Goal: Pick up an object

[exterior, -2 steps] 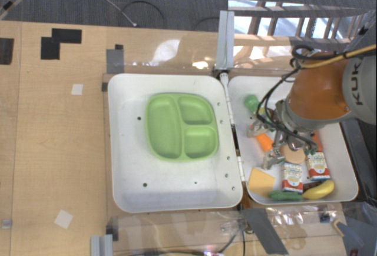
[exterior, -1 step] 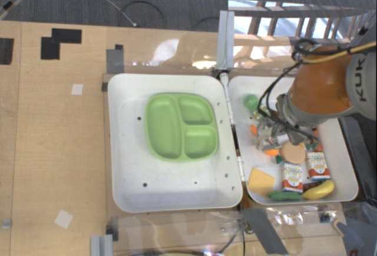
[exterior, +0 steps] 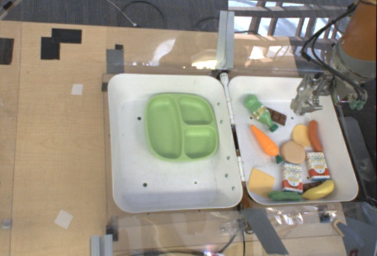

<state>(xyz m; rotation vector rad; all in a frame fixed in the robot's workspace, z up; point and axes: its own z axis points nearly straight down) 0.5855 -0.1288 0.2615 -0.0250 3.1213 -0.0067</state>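
From the overhead camera, I saw the claw (exterior: pixel 307 99) hovering over the upper part of the right bin (exterior: pixel 349 162), nothing visible between its fingers (whether they stood apart or together I could not tell). The pieces lay loose below and to its left: a green bottle (exterior: pixel 260 112), a carrot (exterior: pixel 265 140), a sausage (exterior: pixel 315 135), a banana (exterior: pixel 318 190). The left bin (exterior: pixel 126 190) carried a green divided plate (exterior: pixel 180 126). I judged the pick not yet made: choosing, descending, closing and lifting all remained.

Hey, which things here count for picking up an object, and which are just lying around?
For the job:
grey two-finger gripper
green plastic bottle
orange toy carrot
yellow toy banana
red toy sausage

Lying about:
green divided plastic plate
left white bin
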